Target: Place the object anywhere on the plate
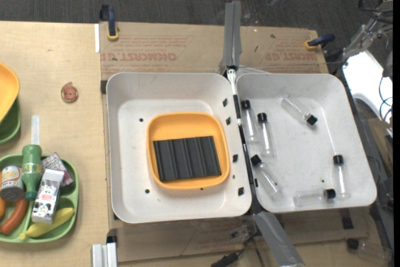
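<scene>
At the view's far left, at nine o'clock, you have a green tray (62,222) on the table (50,59) holding a green bottle (31,167), small cartons and toy food; an orange dish (7,89) sits at its twelve o'clock, cut by the frame edge. A small pink disc (69,92) lies apart on the bare table.

Left white bin (125,197): an orange plate (187,125) sits at centre, and a dark grey ribbed block (187,157) lies flat on it, towards the plate's six o'clock.

Right white bin (356,134): you will find several clear, black-capped tubes. Two (264,133) lie near the bin's nine o'clock wall, one (299,110) at twelve o'clock, one (265,176) at seven o'clock, one (339,174) at four o'clock and one (312,198) at six o'clock. Whether each is touching the bin wall cannot be told.

The gripper is not in view, so its state cannot be told.
</scene>
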Available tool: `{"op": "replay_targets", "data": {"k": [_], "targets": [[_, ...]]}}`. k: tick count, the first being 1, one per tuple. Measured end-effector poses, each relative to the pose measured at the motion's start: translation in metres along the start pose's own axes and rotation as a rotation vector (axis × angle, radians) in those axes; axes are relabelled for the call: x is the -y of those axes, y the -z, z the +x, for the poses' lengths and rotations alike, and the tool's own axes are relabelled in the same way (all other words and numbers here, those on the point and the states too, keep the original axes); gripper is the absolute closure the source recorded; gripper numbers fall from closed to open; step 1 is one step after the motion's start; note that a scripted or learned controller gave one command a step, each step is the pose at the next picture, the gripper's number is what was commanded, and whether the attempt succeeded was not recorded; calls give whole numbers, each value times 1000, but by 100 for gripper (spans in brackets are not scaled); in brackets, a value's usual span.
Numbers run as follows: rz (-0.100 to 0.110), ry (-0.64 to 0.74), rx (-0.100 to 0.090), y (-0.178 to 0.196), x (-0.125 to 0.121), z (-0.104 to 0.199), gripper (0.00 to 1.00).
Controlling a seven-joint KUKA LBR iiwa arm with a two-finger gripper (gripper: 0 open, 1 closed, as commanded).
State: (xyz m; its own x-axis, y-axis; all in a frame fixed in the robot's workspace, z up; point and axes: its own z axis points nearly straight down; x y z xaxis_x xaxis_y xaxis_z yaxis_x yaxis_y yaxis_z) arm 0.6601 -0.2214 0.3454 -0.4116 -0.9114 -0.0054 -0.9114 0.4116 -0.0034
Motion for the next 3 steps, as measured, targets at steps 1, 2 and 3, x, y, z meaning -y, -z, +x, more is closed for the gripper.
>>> {"op": "replay_targets", "data": {"k": [1,2,3], "targets": [[-4,391,1,-29,-1,0,0],[-4,617,1,-35,-1,0,0],[-3,910,2,-28,-3,-5,0]]}}
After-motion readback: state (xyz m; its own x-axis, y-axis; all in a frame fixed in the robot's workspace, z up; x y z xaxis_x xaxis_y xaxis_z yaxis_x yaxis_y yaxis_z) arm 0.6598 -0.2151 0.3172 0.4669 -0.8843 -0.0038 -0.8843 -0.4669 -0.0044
